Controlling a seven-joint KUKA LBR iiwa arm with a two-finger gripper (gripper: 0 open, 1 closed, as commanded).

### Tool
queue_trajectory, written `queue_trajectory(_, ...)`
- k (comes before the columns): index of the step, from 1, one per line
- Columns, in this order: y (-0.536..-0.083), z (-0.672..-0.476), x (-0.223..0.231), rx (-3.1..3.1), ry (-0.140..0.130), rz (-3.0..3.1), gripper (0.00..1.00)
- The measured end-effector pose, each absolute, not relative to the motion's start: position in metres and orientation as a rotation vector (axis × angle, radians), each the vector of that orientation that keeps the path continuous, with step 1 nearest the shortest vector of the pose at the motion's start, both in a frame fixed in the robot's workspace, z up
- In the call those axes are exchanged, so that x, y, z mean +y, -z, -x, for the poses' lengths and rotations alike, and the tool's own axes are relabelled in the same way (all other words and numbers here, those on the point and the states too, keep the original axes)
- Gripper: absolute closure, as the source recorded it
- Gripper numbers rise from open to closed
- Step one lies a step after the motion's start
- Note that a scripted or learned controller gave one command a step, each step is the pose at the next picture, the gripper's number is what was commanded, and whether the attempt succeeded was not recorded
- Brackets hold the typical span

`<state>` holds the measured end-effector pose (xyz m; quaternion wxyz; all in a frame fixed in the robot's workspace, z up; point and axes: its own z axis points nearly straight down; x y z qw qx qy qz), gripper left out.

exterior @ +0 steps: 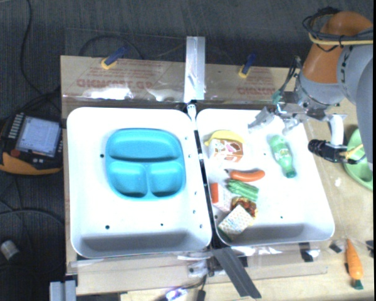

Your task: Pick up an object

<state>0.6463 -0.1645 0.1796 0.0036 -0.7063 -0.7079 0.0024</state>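
The right bin point(313, 199) holds several small items. A green bottle point(282, 156) lies near its back right. A yellow and white packet point(224, 144) sits at the back left, with an orange-red sausage point(245, 175) and a green vegetable point(243, 190) below it. A patterned packet point(237, 217) rests near the front wall. My gripper point(272, 121) hangs over the bin's back edge, just above the bottle's cap end. Its fingers are spread open with nothing between them.
The left bin point(88, 224) carries a blue divided tray point(144, 163). A small red piece point(214, 193) lies against the wall between the bins. A green object point(363, 168) and an orange tool point(354, 265) sit on the bench to the right.
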Motion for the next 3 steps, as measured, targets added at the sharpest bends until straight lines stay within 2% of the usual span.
queue_trajectory(1, -0.103, -0.651, -0.211, -1.999, -0.001, 2.411, 0.00)
queue_trajectory(2, -0.107, -0.650, -0.213, -1.999, -0.018, 2.409, 1.00)
queue_trajectory(3, -0.196, -0.668, -0.160, -2.184, -0.013, 2.253, 1.00)
